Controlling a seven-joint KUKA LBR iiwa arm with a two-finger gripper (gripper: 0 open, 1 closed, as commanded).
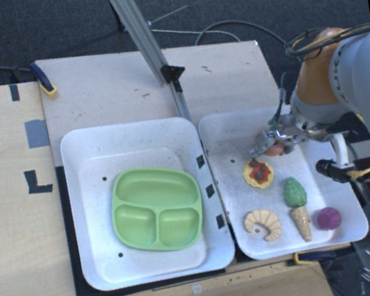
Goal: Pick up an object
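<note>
one gripper (pixel 273 141) is what you have to work with, and it sits low in the right bin (pixel 224 130), toward that bin's far right side, its metal tip just above a small round toy with red and yellow on it (pixel 258 173). whether anything is pinched there you cannot tell from this slant; the tip is small and blurred against the white floor. moving outward, a green scoop on a cone (pixel 296 202) lies nearer you, a purple ball (pixel 328 218) is beside it at the bin's near right corner, and a pale curled shrimp-like toy (pixel 263 224) rests to the cone's left. the left bin (pixel 84 196) carries a green divided tray (pixel 157 208), well apart from the arm. i judge you are at the reach-and-descend step, with no lift begun. the next move likely calls for centring over the red and yellow toy, the closest candidate, then closing squarely on it before raising.
</note>
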